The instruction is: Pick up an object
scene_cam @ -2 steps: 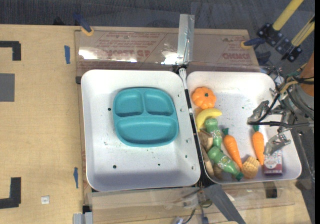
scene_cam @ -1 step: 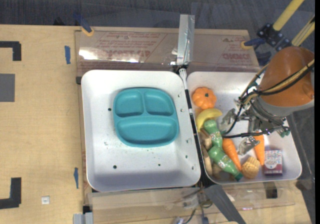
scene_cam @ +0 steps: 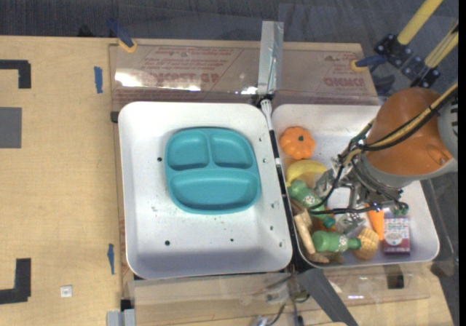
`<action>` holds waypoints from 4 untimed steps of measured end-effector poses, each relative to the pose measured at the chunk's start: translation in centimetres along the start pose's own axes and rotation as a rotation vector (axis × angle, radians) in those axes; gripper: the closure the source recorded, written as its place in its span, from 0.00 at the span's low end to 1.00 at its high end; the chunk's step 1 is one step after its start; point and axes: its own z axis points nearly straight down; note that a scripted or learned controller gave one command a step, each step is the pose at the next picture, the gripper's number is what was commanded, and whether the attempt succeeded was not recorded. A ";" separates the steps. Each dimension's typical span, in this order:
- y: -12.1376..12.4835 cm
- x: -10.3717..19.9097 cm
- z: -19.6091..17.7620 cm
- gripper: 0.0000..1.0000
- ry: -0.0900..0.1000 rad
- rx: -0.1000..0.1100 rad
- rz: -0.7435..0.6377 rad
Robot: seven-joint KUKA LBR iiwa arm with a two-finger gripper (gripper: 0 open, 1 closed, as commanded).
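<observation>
My gripper hangs low in the right bin, down among a pile of toy food. Around it lie a yellow lemon-like piece, green items, a green bottle-shaped piece, a tan bread stick, an orange carrot and a small red-and-white carton. An orange pumpkin sits apart at the bin's back left. Cables and the wrist hide the fingertips.
The left bin holds a teal divided plate. A metal divider post stands behind the seam between the bins. The arm's orange band overhangs the right bin's right half. Wooden bench lies to the left.
</observation>
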 end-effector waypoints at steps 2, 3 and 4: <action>-6.1 3.9 -1.1 1.00 -0.010 -0.002 0.140; -7.1 3.5 0.2 1.00 0.000 -0.011 -0.118; -8.6 -3.3 -9.9 1.00 0.004 -0.012 -0.038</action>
